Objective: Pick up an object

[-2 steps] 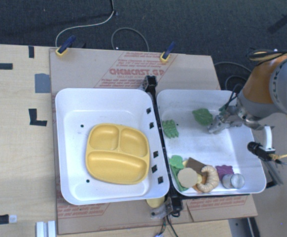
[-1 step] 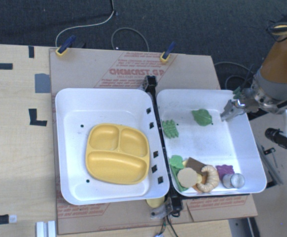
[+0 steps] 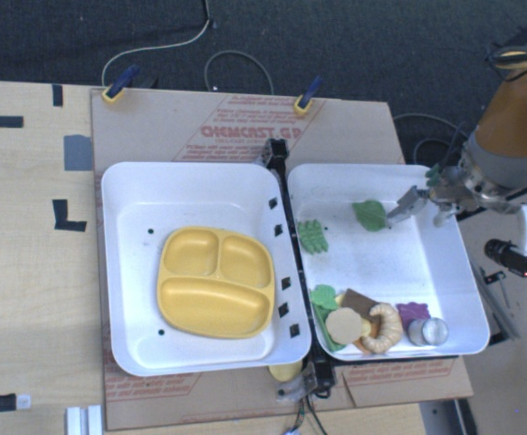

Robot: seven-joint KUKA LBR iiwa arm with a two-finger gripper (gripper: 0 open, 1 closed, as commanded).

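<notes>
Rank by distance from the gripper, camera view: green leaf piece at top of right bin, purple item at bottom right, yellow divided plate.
From the gripper:
1. Green leaf piece, upper part of the right bin, right beside the fingertips.
2. Purple item, bottom of the right bin, among the clutter.
3. Yellow divided plate, in the left bin, across the divider.

Just one camera here, fixed up above the bench and looking down at a slant, so the far edge of the cardboard sheet [image 3: 245,134] sits near the top and the near edge runs off the bottom. It's far enough back to fit both the left bin [image 3: 128,188] and the right bin [image 3: 445,270] whole, plus dark carpet [image 3: 336,25] behind. The arm [image 3: 503,125] comes in from the right side, partly cut off.
</notes>
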